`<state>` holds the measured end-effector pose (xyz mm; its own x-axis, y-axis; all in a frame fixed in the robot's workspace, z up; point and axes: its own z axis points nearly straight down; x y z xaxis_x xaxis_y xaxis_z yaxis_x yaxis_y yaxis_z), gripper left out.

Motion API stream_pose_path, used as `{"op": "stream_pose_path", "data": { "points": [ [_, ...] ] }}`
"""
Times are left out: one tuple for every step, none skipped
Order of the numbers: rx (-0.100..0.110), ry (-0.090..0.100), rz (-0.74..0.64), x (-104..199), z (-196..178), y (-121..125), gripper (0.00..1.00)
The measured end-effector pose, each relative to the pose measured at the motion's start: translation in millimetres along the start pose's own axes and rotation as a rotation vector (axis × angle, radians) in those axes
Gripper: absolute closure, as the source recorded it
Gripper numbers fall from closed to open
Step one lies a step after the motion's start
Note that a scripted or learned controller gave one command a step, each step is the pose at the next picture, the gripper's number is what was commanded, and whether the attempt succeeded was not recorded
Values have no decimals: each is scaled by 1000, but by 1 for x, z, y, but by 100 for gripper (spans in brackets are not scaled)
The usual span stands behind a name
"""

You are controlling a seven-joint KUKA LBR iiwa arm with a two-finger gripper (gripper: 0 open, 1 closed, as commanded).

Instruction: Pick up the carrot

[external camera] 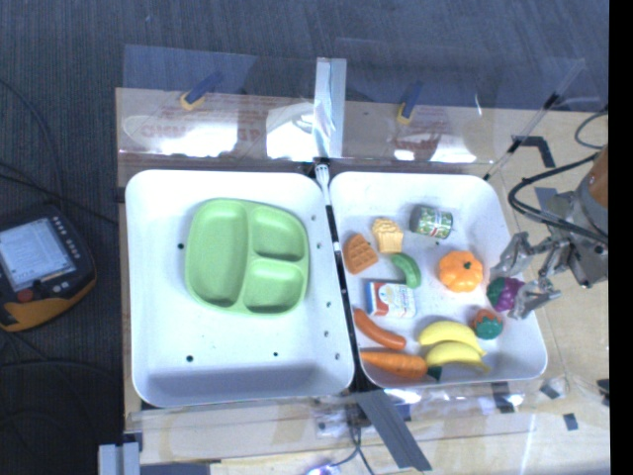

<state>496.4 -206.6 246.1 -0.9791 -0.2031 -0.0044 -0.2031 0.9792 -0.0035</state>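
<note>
Presently: gripper apparently spread, unladen, at the bin's right edge; carrot wedged against bananas; mis-grasp risk.

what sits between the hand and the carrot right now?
In the camera view, the bananas lie on the line from the hand to the carrot, with a small red piece and a purple piece nearer the hand.

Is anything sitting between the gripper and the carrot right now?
Yes. The gripper sits at the right bin's right wall, by the purple item. The carrot lies along the front wall. Between them are the bananas, touching the carrot's right end, and the small red item. From above, the carrot looks uncovered.
</note>
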Motion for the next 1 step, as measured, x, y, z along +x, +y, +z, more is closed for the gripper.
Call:
{"op": "stream_pose_path", "data": {
  "points": [
    [-1, 1, 1, 5, -22, -16, 100]
  ]
}}
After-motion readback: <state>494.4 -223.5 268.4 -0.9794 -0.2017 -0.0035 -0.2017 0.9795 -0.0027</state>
